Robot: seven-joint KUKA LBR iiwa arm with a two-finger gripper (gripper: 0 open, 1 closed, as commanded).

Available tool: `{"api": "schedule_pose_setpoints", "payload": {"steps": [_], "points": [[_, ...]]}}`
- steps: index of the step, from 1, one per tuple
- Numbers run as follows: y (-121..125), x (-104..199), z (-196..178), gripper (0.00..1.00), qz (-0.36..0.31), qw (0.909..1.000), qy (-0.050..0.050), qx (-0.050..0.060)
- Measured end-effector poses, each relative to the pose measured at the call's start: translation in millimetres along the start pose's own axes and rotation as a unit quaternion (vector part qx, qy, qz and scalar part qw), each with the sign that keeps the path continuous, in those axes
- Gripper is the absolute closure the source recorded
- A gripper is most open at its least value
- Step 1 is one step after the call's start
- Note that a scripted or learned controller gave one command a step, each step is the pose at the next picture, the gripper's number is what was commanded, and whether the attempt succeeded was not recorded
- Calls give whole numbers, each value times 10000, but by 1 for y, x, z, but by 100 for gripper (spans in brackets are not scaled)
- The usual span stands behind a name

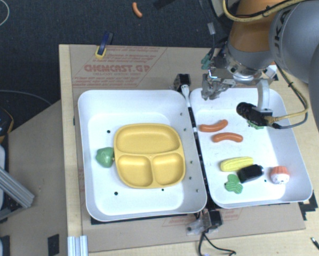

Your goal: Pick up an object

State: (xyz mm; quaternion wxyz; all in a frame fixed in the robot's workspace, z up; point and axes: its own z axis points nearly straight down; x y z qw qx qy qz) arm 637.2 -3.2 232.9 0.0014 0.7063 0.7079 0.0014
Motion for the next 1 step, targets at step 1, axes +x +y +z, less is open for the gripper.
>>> {"api": "schedule_pose_setpoints", "payload": {"steps": [1], "points": [[-16, -4, 5, 100, 15, 10000, 2, 37]]}}
